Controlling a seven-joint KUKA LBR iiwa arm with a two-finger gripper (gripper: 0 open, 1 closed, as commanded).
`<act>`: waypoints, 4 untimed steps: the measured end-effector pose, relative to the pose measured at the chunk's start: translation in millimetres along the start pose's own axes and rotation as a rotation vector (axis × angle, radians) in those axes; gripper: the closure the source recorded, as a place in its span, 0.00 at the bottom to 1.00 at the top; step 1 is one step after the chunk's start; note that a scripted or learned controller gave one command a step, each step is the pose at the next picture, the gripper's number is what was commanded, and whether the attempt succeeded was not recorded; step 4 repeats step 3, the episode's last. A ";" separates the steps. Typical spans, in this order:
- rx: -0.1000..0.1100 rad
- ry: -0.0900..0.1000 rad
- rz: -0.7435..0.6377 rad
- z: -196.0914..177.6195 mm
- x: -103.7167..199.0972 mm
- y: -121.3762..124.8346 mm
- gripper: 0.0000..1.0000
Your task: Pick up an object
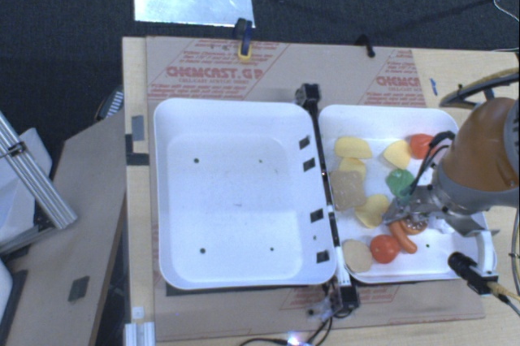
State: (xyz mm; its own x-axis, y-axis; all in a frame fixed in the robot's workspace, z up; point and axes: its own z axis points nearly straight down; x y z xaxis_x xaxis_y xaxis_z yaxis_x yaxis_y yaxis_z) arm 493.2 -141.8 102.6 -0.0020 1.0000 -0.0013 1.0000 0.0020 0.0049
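Tool (413,216) low in the right bin (341,121), finger state can't tell, touching the orange sausage-shaped piece (403,237) just below it, long axis running upper-left to lower-right, red round piece (384,248) beside its left.

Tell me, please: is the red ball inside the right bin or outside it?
Inside. The red ball lies on the floor of the right bin, near its front rim, beside an orange piece.
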 end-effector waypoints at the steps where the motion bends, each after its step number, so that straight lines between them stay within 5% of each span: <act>1: 0.001 0.001 -0.005 -26.2 42.7 47.6 1.00; 2: -0.006 0.002 -0.010 -84.9 120.5 127.2 1.00; 3: 0.006 0.002 -0.005 -90.8 198.6 82.7 1.00; 4: 0.006 0.002 -0.005 -90.8 198.6 82.7 1.00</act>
